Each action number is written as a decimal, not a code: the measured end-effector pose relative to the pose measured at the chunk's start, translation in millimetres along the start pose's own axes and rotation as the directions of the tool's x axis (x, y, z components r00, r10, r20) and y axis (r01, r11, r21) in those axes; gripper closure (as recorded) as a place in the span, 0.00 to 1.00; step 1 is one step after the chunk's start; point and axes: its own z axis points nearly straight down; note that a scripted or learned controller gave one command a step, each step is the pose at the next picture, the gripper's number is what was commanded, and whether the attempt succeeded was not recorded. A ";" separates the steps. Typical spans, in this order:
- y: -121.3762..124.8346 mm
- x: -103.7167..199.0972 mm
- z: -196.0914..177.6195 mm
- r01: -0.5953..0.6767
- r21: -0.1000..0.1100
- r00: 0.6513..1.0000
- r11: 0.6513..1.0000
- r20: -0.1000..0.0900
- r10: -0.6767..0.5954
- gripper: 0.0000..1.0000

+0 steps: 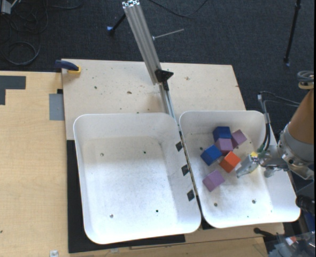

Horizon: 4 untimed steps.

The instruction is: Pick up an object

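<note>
Gripper (247, 167) hangs low in the right bin (275, 210), just beside the orange cube (231, 160); its grip is too blurred to judge. That bin also holds two blue cubes (211, 154) and three purple cubes (214, 180), clustered together. Beside it sits the left bin (93, 143).

No readable text, label, brand or number appears anywhere. The nearest thing to a sign is a small black-and-white checker mark (130, 4) atop the metal rail (145, 39), possibly a tracking pattern.
</note>
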 end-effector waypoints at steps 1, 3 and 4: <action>-2.8 11.2 56.2 -0.001 0.001 1.000 1.000 -0.001 0.001 0.00; -2.1 8.7 80.7 -0.007 -0.005 1.000 1.000 0.001 0.007 1.00; 4.7 5.5 36.4 0.001 -0.011 1.000 1.000 0.003 -0.001 1.00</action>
